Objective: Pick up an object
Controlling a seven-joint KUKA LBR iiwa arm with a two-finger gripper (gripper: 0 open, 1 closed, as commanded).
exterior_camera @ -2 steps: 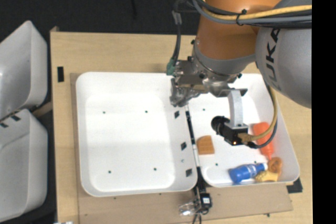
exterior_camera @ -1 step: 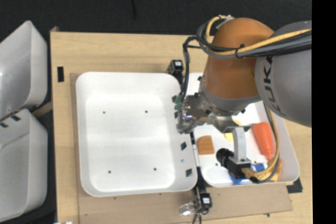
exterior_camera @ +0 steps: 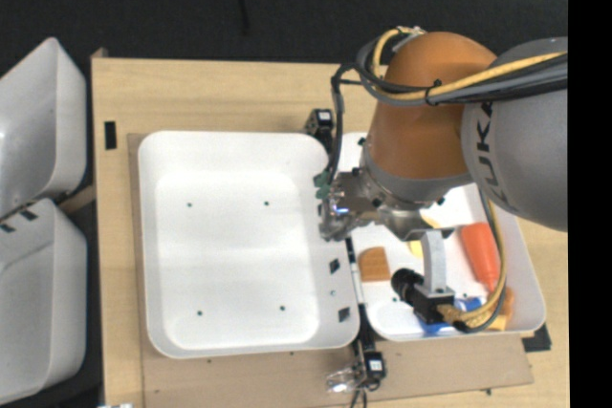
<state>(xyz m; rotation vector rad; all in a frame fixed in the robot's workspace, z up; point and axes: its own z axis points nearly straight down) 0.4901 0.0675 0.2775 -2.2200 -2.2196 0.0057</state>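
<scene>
White plastic comes first: the left bin [exterior_camera: 229,248] lies hard against the right bin [exterior_camera: 387,320], their rims meeting side by side on the pale wooden bench [exterior_camera: 215,76], and we see a few small dark dots on its floor. Over the right bin's left rim, at the seam, hangs the gripper [exterior_camera: 337,210], a cluster of grey metal under the wrist; we cannot tell whether it is open or closed. Inside the right bin, close to its left wall, a small brown block [exterior_camera: 375,263] lies flat on the white floor, near the gripper but apart from it. Toward the right bin's middle a yellow piece [exterior_camera: 418,246] shows in part, its far end hidden under the wrist. By the right bin's near wall we make out a blue piece [exterior_camera: 448,327], partly covered. Toward the right bin's right wall a long orange object [exterior_camera: 481,255] lies aslant. The grey arm [exterior_camera: 521,148], with its orange band [exterior_camera: 421,115], covers the right bin's far half.
</scene>
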